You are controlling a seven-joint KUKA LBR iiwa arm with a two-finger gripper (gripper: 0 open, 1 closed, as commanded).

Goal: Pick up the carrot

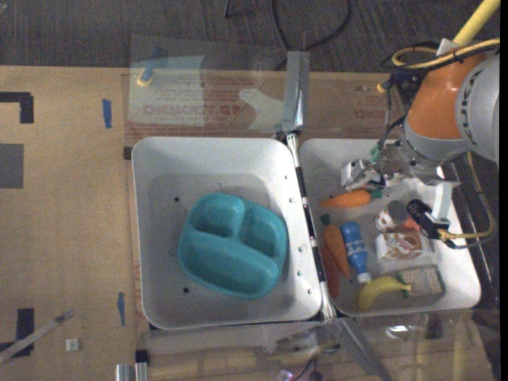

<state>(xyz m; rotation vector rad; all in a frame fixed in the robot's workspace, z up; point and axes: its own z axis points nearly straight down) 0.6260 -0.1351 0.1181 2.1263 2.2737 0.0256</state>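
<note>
An orange carrot (346, 200) with a green stem end lies across the upper left part of the right bin (317, 165). A second carrot (336, 249) lies lengthwise along that bin's left wall, beside a blue bottle (355, 248). My gripper (363, 175) hangs just above and behind the first carrot, close to its stem end. Whether it touches the carrot is not clear.
The right bin also holds a banana (379, 290), a white carton (397, 246), a speckled sponge-like block (421, 279) and a red item (329, 278) by the left wall. A teal divided plate (232, 244) lies in the left bin (159, 173).
</note>
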